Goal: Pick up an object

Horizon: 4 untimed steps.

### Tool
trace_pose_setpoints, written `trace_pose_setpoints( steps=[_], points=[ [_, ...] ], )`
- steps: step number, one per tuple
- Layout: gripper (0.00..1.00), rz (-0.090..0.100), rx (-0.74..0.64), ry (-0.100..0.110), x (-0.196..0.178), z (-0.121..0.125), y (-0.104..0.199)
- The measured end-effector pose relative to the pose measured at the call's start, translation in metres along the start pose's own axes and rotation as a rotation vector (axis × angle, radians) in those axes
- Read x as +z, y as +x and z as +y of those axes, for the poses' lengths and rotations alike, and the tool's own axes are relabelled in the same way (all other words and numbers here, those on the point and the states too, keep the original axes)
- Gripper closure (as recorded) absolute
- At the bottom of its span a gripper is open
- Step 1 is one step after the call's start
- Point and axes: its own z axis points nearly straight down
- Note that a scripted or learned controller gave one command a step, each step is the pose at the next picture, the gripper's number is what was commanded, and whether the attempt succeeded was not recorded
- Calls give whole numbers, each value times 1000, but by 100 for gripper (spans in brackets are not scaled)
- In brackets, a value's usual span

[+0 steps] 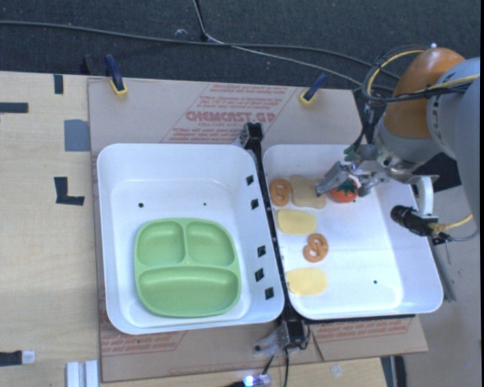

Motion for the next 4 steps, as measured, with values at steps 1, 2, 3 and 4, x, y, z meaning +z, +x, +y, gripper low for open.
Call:
trace_pose_setpoints(
  steps=[1,2,3,4],
  points=[
    [0,-1,1,-7,51,1,0],
    [100,1,-2,-13,36,3,2],
    [100,1,-1,-8,-8,10,1],
    [100,0,0,-9,-60,0,0]
  ],
)
